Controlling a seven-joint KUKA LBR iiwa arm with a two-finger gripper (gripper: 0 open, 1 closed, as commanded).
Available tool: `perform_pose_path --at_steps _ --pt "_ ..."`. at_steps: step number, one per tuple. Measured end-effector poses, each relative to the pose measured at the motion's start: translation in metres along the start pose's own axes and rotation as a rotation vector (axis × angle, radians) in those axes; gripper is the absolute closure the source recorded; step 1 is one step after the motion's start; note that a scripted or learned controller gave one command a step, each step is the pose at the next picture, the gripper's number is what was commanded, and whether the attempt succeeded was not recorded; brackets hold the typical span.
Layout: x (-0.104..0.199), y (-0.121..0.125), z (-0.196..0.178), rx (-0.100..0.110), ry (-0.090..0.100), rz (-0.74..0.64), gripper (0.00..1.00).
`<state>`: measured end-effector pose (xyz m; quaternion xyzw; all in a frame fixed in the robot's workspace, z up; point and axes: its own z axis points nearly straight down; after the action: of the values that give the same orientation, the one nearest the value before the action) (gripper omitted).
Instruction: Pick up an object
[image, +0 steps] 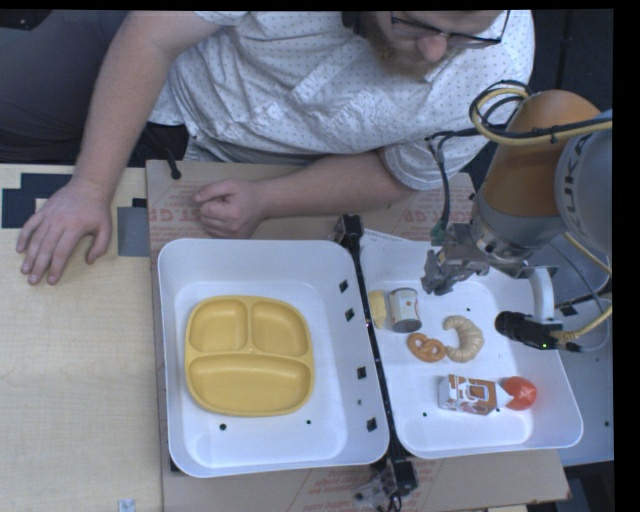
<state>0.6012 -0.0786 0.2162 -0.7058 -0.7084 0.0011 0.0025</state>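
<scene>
Hovering just right of the small grey metal cup (404, 309), the two-finger gripper (440, 277) holds nothing; its spread is unclear. The cup lies tipped sideways.

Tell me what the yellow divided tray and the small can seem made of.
Yellow divided tray: likely molded plastic, matte, with uniform colour and soft rounded compartment ridges. Small can: looks like metal, judging by its silvery, shiny side, though it could be a plastic toy.
</scene>
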Motion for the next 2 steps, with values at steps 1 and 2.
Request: perform_pose_path --at_steps 1,2 --pt "0.042 -0.013 -0.004 0.0 -0.001 0.002 1.0" --pt "0.096 -0.032 -0.011 0.001 -0.001 0.001 1.0"
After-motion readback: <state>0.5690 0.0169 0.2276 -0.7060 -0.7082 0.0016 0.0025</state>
